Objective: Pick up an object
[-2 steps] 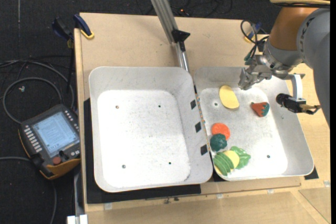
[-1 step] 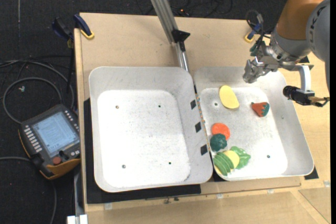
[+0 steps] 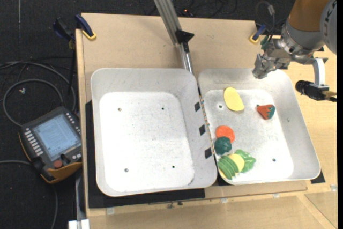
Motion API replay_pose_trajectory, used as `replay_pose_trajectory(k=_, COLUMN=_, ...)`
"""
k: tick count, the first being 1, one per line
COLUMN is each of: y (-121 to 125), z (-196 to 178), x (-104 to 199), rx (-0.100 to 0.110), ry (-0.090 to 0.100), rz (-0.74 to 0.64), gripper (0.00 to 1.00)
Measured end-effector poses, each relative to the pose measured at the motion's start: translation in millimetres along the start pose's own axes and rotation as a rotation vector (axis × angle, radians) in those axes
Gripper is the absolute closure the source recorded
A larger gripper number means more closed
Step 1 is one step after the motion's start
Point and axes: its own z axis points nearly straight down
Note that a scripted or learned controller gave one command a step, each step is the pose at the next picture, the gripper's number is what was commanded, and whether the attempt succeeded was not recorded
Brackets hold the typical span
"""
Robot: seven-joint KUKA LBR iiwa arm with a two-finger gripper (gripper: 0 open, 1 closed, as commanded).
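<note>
With the claw (image 3: 262,71) poised at the far rim of the right bin (image 3: 300,131), its state indeterminable, the strawberry (image 3: 266,111) just below could be nudged aside if descent is misaligned.

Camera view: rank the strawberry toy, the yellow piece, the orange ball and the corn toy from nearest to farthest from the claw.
From the claw, at the right bin's far rim:
1. Strawberry toy, right side.
2. Yellow piece, far-middle; nearly tied with the strawberry.
3. Orange ball, by the left wall.
4. Corn toy, near corner.
</note>
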Motion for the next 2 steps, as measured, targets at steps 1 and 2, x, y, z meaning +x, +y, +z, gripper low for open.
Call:
replay_pose_trajectory(k=1, y=-27, z=-5, x=46, rx=0.007, ry=0.003, rz=-0.003, gripper=1.00)
replay_pose_trajectory(k=2, y=-48, z=-18, x=97, rx=0.006, ry=0.004, rz=-0.005, gripper=1.00)
